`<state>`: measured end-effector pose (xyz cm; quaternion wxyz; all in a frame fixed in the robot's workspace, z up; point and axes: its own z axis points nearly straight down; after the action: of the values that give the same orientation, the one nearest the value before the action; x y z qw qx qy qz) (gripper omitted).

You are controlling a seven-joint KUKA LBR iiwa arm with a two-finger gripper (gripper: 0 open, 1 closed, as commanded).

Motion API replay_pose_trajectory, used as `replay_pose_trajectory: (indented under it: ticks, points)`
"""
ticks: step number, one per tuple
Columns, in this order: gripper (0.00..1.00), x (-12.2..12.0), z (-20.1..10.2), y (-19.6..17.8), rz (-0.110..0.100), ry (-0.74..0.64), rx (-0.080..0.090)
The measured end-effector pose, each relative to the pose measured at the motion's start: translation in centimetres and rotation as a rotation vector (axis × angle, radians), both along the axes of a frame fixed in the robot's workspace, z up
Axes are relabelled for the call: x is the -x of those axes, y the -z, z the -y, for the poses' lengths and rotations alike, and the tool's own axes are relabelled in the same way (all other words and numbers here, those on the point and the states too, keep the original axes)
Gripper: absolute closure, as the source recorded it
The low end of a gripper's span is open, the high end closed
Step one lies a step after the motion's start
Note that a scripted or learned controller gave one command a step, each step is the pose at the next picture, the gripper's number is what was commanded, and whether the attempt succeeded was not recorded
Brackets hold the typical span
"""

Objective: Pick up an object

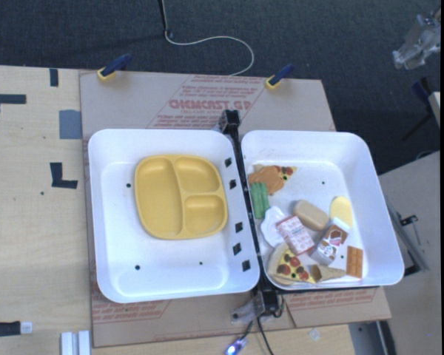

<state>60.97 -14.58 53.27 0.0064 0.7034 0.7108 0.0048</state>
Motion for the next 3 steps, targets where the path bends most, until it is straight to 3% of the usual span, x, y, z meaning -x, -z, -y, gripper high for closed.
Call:
replay_pose_trajectory:
  ticks: [1, 2, 3]
  points:
    - [1.0, 2.1, -2.2, 13.3, -0.031, 0.009, -0.005]
    - [1.0, -0.8, -14.0, -1.1, 0.001, -0.004, -0.004]
    - [1.0, 2.4, -13.0, 12.1, -0.031, 0.011, -0.002]
